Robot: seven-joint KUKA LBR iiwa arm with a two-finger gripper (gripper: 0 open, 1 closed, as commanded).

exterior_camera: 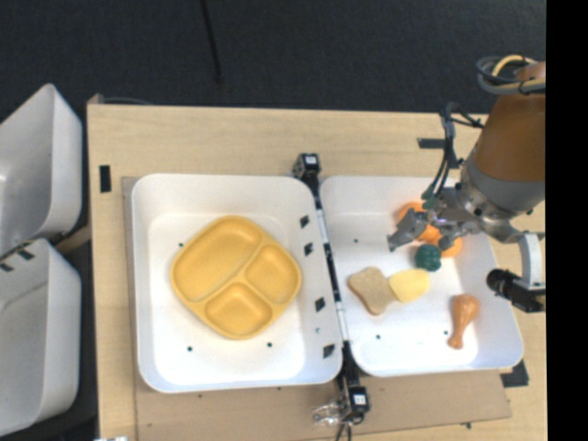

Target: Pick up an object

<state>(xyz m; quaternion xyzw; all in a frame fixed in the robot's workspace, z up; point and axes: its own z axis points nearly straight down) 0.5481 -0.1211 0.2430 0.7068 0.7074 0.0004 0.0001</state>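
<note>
Light is even and fairly bright, falling from above with no hard source to be seen. The two white bins (147, 356) come out near blown, their walls and floors merging into one pale tone, with soft grey shading along the inner rims at 9 and 12 o'clock. The yellow tray (236, 275) shows gentle sheen on its ridges and only a faint shadow. Shadows under the small things in the right bin are weak and short. The floor toward 12 o'clock reads dark and grainy. The picture is low in detail and slightly soft all over; the arm (511, 145) at 3 o'clock is blurred, its edges smeared.
</note>
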